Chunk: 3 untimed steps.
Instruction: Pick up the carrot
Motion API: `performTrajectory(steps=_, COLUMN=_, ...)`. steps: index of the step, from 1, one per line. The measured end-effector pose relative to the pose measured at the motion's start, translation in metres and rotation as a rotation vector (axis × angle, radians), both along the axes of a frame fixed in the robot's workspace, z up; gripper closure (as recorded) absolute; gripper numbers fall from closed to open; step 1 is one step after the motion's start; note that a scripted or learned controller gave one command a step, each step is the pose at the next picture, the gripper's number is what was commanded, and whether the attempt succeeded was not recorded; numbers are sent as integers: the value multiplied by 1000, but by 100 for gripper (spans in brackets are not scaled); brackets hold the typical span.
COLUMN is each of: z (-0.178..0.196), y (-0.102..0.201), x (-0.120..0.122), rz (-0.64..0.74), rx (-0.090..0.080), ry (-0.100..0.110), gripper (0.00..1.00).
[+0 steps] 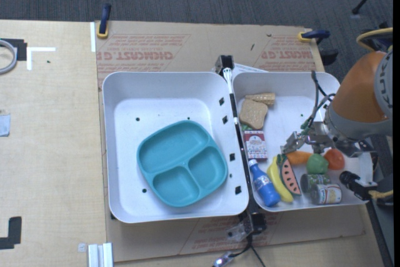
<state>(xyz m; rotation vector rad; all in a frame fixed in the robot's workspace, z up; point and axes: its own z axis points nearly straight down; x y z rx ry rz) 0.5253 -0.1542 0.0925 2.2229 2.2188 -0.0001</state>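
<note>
The gripper [299,146] hangs low over the right bin [284,89], its tip just above the carrot [299,157], which lies near the bin's middle toward the front edge; whether it is open or closed cannot be told. Beside the carrot sit a watermelon slice [288,176] and a banana [277,181]. The cardboard [156,47] under the bins bears mirrored red lettering, not clearly legible.

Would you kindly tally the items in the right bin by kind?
Bread: 2, slice and cracker
Produce: 5, banana, watermelon slice, carrot, green fruit, tomato
Packaged goods: 4, carton, blue bottle, two cans
Total: 11
</note>
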Motion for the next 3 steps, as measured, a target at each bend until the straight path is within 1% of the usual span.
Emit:
performTrajectory(steps=1, z=10, y=-1, x=1, rz=-2, rx=0, ry=-1, gripper=100)
performTrajectory(steps=2, z=10, y=0, x=1, rz=-2, rx=0, ry=-1, gripper=0)
performTrajectory(steps=3, z=0, y=-7, x=-16, rz=1, rx=0, ry=-1, gripper=0)
